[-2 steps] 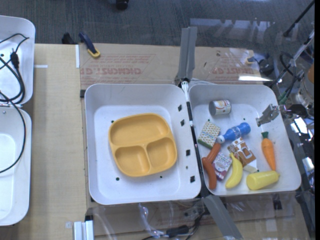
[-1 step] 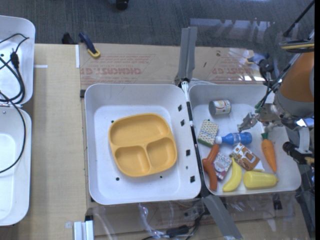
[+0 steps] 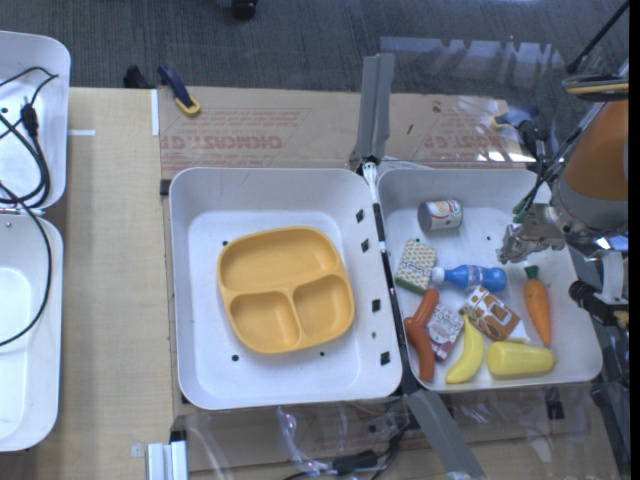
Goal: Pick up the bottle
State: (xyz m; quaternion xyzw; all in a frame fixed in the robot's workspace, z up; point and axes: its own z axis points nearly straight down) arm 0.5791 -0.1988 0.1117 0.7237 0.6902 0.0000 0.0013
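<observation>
Looking down on the wooden counter point(image 3: 110, 268), we saw two shallow white plastic bins side by side. The left bin point(image 3: 190, 298) held a yellow plastic plate w/ three compartments point(image 3: 286, 289), lying flat near its middle.

The right bin point(image 3: 480, 193) held the clutter. The small white bottle w/ a blue cap and blue band point(image 3: 468, 277) lay on its side approx. mid-bin, cap end pointing right. Just left of it sat a small green-and-white patterned carton point(image 3: 416, 265), touching or nearly so. Behind them, nearer the far wall, a small grey tin can point(image 3: 440, 214) lay on its side, apart from the rest. In front of the bottle: a red sausage-shaped toy point(image 3: 422, 332), a small white-and-red packet point(image 3: 445, 325), a yellow toy banana point(image 3: 466, 352), a brown-and-white snack pack point(image 3: 490, 312) and a yellow block-shaped toy point(image 3: 519, 359), all crowded together along the bin's near side. An orange toy carrot w/ a green top point(image 3: 538, 309) lay at the right, just beside the snack pack.

The grey arm w/ the orange band point(image 3: 598, 158) came in from the right. Its metal gripper point(image 3: 522, 243) hung over the bin's right part, just right of the bottle's cap end and behind the carrot's top. We couldn't tell whether the fingers were wide or narrow; nothing showed betw. them. The bottle lay in the bin, not lifted.
</observation>
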